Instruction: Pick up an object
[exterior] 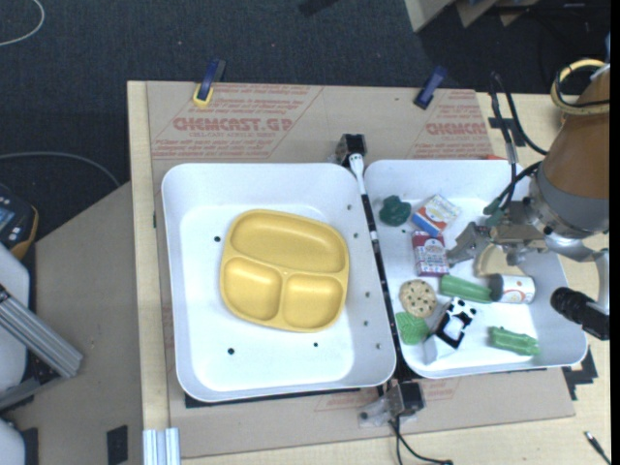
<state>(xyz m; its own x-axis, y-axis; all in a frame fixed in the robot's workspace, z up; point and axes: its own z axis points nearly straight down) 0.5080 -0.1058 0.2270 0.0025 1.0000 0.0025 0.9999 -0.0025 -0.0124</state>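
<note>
The right bin (542, 187) holds several small objects. Among them are a dark green piece (393, 209), a white and red packet (436, 211), a red box (429, 254), a round cookie (418, 297), a green cylinder (466, 287), a white tube (515, 289), a green toy (511, 340) and a black-and-white item (453, 324). My gripper (489, 248) hangs over the middle of this bin, just above the green cylinder and the white tube, to the right of the red box. A tan shape sits right under it; I cannot tell whether it is an object.
The left bin (184, 289) holds a yellow divided plate (285, 269). The arm with its orange band (581, 153) comes in over the right bin's right side. A black clamp (351, 148) sits between the bins at the back.
</note>
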